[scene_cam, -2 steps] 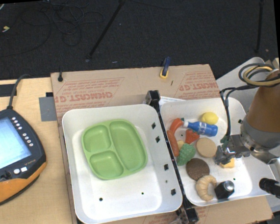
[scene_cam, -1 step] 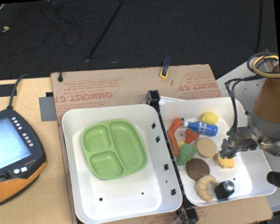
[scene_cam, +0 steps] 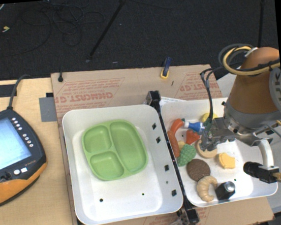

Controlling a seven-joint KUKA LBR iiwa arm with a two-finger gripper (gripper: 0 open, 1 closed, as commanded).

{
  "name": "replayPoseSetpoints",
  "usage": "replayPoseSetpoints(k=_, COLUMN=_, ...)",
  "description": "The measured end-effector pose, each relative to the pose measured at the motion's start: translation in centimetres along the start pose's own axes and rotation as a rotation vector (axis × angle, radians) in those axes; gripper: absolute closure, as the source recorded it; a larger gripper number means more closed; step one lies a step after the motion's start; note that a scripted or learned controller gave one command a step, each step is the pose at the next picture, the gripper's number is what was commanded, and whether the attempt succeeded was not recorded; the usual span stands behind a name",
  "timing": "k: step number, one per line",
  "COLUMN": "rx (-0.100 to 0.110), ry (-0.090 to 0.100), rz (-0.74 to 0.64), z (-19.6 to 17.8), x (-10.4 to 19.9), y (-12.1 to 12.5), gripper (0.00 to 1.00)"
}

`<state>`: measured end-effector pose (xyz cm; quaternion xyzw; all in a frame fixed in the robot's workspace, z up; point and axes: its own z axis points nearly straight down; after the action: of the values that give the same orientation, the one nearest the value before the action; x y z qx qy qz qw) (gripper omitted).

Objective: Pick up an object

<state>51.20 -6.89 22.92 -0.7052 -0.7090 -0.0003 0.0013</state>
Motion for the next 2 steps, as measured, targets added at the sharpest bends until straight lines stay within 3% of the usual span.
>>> replayPoseSetpoints(k=1, rx=0.001, ry=-0.001, rz=0.003, z=-0.7, x=2.1, y=1.2, gripper=1.0)
replayPoseSetpoints(k=2, rx=0.004, ry=-0.002, rz=0.001, z=0.5, x=2.0, y=2.0, gripper=1.0)
